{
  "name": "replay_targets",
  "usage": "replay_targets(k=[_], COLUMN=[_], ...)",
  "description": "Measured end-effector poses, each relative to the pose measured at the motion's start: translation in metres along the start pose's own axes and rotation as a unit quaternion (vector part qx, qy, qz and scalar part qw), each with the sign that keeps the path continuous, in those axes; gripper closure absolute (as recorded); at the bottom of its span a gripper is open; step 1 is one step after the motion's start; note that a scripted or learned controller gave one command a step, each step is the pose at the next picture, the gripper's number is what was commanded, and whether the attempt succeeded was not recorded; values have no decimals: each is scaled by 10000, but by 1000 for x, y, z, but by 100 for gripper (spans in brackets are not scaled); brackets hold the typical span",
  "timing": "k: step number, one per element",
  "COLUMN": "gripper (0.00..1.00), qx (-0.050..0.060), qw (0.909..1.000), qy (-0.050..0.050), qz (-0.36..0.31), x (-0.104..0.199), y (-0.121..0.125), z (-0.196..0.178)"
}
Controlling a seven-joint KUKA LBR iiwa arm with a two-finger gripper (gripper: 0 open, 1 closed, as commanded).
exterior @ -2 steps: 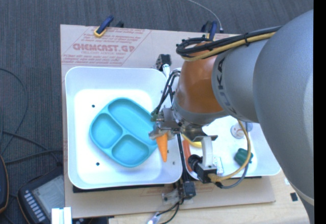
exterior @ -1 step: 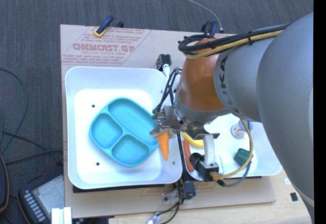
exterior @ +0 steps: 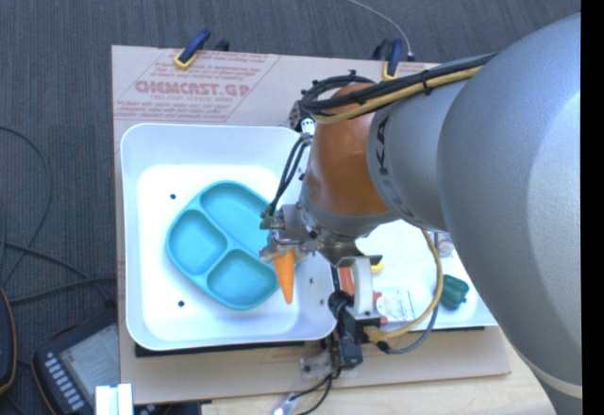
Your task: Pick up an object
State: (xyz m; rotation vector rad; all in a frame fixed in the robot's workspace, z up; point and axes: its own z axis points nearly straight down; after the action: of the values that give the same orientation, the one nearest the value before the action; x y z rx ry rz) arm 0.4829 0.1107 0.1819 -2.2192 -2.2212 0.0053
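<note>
My gripper (exterior: pixel 283 248) hangs over the right side of the left bin (exterior: pixel 132 215), at the right edge of a blue three-part plate (exterior: pixel 212 248). An orange toy carrot (exterior: pixel 286 279) points down from between its fingers, its wide end caught in the gripper and its tip above the bin floor beside the plate. The grey arm with its orange band (exterior: pixel 344 168) covers much of the right bin.
In the right bin lie a green object (exterior: pixel 455 289), a white and red packet (exterior: pixel 394 304) and a small red item (exterior: pixel 345 279), partly under the arm. Yellow clamps (exterior: pixel 193 47) grip the far edge of the board.
</note>
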Motion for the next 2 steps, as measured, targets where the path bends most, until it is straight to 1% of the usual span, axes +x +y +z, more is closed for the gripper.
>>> replay_targets(k=[1,2], gripper=[100,100], qx=[-9,1], qw=[10000,10000], qy=[3,-2], qz=[0,4], x=[5,15], y=[0,0], z=[-11,-3])
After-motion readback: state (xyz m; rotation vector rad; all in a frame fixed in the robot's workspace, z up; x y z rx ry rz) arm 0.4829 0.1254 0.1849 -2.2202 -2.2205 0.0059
